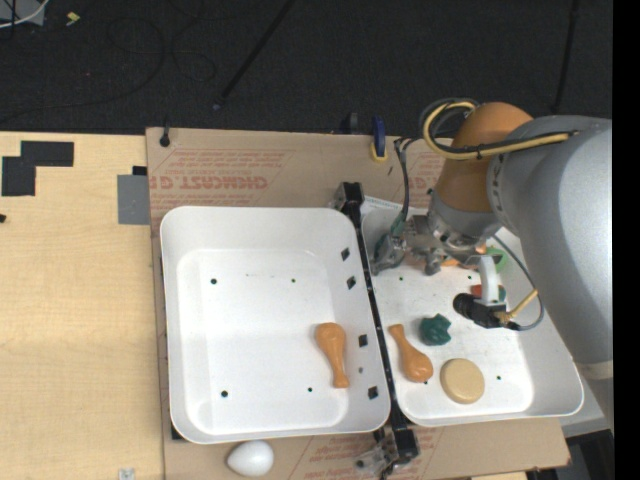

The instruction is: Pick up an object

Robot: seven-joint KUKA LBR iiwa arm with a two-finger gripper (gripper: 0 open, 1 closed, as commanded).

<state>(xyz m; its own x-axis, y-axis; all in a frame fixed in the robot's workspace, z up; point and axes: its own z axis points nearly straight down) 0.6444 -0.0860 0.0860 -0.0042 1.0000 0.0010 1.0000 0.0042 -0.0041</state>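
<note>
Egg [249, 458], white and smooth, lay nearest, outside the bins on the table's [70, 318] front edge, just below the left bin [190, 368]. It looked light but slippery and round, a poor first choice. Inside the left bin, toward its right side, lay a tan drumstick [334, 352], thick end up and thin shaft pointing down; it appeared to be stiff, light plastic, best pinched across the narrow shaft. Across the divider, in the right bin [560, 393], a second drumstick [410, 354] lay with its fat end lowest, and just beside it a pale disc [463, 381] sat flat, probably hard to get hold of unless taken across its edges. A little farther back sat a small green lump [435, 329], irregular and likely soft or rubbery, so it would probably give under a squeeze and hold well. Farthest, the tool [425, 253] hung over the back of the right bin, apart from all these things. Whether it was released or clenched could not be told, and nothing showed in its grip.
</note>
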